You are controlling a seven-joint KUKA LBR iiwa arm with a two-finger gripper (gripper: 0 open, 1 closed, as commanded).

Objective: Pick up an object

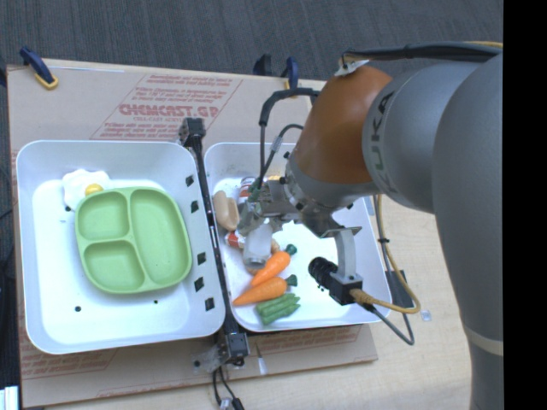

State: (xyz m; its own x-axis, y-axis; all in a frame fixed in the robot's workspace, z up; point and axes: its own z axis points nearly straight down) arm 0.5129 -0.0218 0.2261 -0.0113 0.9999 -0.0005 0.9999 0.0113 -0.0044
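Observation:
My gripper (254, 239) reaches down into the right bin (363, 310), its tip just above and left of two orange carrots (272, 266) that lie side by side. A green bean pod (279, 307) rests below the carrots near the bin's front wall. A tan bread-like piece (226, 209) lies to the left of the gripper against the bin's left side. Small red and white items peek out behind the gripper at the back of the bin. The grey and orange arm hides much of the right bin.
The left bin (38, 254) holds a light green divided plate (132, 238) with a white and yellow fried egg toy (85, 184) at its upper left corner. A black cable and connector (338, 284) hang from the wrist over the right bin.

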